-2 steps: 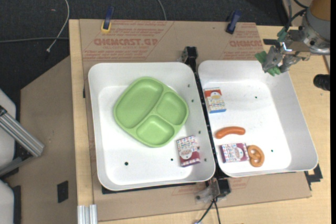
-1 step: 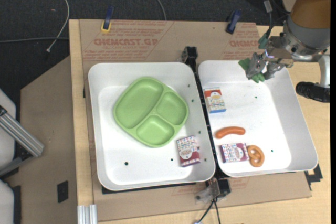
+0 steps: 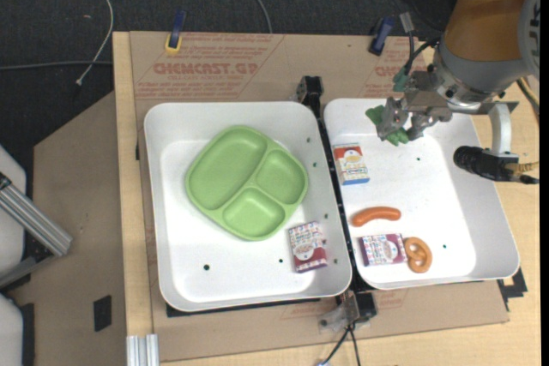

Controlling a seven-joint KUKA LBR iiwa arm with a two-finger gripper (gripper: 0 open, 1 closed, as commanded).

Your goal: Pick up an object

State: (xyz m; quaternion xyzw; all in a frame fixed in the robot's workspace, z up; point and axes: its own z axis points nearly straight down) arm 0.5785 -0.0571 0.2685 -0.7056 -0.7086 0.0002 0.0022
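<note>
My gripper [image 3: 400, 123] hangs over the far left part of the right bin [image 3: 467, 210]. It is shut on a small green object [image 3: 383, 123] that sticks out to the left of the fingers, above the bin floor. Lying in the right bin are a small red and white carton [image 3: 351, 165], an orange sausage [image 3: 377, 216], a purple carton [image 3: 381, 249] and a pretzel [image 3: 419, 254].
The left bin [image 3: 171, 210] bears a green divided plate [image 3: 247, 182] and a small carton [image 3: 307, 246] near its front right corner. A black clamp [image 3: 309, 89] sits between the bins at the back. The arm's black fitting [image 3: 485, 160] juts over the right bin's right side.
</note>
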